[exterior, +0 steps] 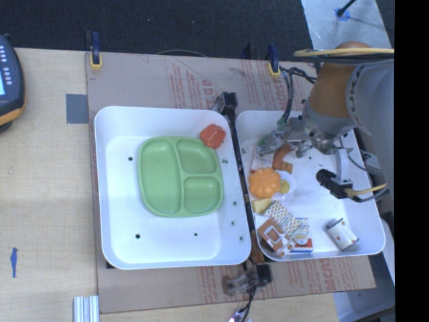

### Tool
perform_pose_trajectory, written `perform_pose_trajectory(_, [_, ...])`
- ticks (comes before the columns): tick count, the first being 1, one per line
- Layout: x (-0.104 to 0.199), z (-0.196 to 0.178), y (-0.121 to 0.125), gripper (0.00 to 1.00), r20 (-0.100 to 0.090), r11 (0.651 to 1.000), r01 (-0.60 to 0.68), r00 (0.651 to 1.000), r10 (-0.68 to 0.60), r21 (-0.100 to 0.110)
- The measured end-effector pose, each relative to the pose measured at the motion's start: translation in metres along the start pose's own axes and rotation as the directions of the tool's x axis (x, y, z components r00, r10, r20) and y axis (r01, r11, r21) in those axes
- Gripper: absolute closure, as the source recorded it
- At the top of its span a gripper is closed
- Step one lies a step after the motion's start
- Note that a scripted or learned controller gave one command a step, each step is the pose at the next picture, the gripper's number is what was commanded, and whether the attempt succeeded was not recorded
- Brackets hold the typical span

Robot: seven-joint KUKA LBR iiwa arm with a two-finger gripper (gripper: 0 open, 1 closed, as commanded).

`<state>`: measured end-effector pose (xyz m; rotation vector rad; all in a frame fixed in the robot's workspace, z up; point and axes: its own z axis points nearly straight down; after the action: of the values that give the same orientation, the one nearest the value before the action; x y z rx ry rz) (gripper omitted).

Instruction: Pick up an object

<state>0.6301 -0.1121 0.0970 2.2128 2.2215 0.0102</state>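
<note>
Camera view from above gives me the grey arm (338, 92) with its orange band reaching in from the right. The gripper (280, 141) is over the far left part of the right white bin (315, 210). I cannot tell if its jaws are apart or together, because the metal parts blur into each other.

Just beside the gripper, on its near side, lies a small brown-orange elongated piece (282, 158). It looks smooth and a little shiny, and it is close to the left wall of the bin. I cannot say whether the gripper touches it.

A round orange pumpkin-shaped toy (263, 182) with soft ribs lies just beside this piece, toward the near edge. In the near left corner there are flat packets with a brown and white square pattern (276, 231). A short white cylinder (342, 234) lies tilted near the near right corner.

In the middle of the left white bin (120, 206) rests a pale green plastic plate (179, 177), matte, with three compartments and rounded corners. A small red-orange rounded lump (213, 135) sits near the far right corner of that bin.
</note>
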Motion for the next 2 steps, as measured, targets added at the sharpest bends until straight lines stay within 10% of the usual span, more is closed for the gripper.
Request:
perform_pose_trajectory(1, [0.010, 0.001, 0.029, 0.00, 0.002, 1.000, 0.001, 1.000, -0.001, 0.006])
perform_pose_trajectory(2, [0.009, -0.013, 0.030, 1.00, 0.004, 1.000, 0.004, 1.000, -0.004, 0.004])
